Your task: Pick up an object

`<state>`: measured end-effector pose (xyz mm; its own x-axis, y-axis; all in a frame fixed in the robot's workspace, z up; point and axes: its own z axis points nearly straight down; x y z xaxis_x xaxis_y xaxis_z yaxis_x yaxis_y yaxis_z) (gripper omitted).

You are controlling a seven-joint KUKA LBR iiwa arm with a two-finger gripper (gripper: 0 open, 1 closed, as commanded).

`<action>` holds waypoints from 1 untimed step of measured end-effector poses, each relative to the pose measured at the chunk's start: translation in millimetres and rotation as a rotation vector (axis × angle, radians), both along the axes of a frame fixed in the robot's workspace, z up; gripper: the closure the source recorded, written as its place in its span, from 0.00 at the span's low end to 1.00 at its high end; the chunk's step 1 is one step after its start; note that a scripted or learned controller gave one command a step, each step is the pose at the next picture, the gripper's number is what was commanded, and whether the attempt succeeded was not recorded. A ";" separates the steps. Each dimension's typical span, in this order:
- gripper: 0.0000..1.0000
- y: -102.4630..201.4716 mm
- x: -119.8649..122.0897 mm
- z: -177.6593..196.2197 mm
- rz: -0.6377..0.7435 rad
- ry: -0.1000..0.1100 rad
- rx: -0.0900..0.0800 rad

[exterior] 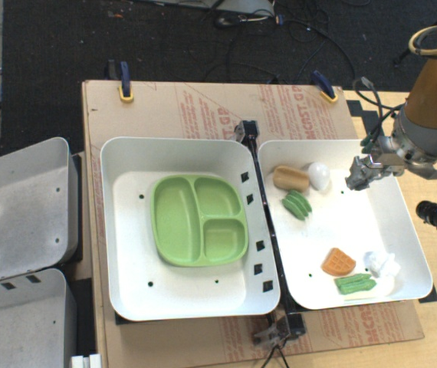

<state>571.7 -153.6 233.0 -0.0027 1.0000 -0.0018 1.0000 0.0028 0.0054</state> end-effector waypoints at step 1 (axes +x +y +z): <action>1.00 51.0 -1.1 9.9 0.005 0.004 0.003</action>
